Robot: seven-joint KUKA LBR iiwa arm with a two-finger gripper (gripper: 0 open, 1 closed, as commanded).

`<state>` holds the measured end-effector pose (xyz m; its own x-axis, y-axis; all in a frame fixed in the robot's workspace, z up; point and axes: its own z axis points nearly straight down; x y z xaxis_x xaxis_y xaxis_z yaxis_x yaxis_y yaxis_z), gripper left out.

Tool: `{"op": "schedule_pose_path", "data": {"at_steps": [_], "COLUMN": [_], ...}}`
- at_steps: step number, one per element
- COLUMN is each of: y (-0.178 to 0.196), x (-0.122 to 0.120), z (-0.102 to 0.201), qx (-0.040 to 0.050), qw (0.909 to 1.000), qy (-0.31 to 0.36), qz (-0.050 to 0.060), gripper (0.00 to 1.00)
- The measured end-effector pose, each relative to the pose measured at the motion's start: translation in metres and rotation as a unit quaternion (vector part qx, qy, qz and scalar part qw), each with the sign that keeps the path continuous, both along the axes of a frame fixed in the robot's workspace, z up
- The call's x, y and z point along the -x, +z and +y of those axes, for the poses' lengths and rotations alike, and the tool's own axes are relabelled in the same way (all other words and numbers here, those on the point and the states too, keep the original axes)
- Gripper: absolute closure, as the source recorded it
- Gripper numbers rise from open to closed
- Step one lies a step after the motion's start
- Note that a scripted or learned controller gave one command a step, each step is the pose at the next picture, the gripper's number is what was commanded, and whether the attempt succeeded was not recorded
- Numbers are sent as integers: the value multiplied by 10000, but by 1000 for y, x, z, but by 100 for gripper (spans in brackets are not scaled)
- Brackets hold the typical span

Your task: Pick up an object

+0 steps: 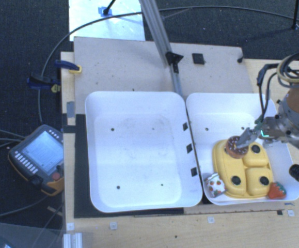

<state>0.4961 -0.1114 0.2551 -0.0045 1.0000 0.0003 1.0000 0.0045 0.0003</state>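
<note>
Brown round chocolate-frosted doughnut on yellow plastic moulded tray: hand reaching it, grip state unreadable; next, close and lift.

Left bin open, right bin front crowded by yellow tray

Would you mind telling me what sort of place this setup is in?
Probably a robotics lab: a teach pendant lies on dark carpet, two white bins sit on a clamped board, and the arm's tool reaches over toys.
</note>
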Motion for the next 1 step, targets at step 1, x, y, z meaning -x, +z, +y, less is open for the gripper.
{"op": "schedule_pose_path", "data": {"at_steps": [1], "y": [1], "x": [0], "z": [0], "qx": [1], "qw": [10000], "qy": [1], "qz": [-10], "gripper": [0]}}
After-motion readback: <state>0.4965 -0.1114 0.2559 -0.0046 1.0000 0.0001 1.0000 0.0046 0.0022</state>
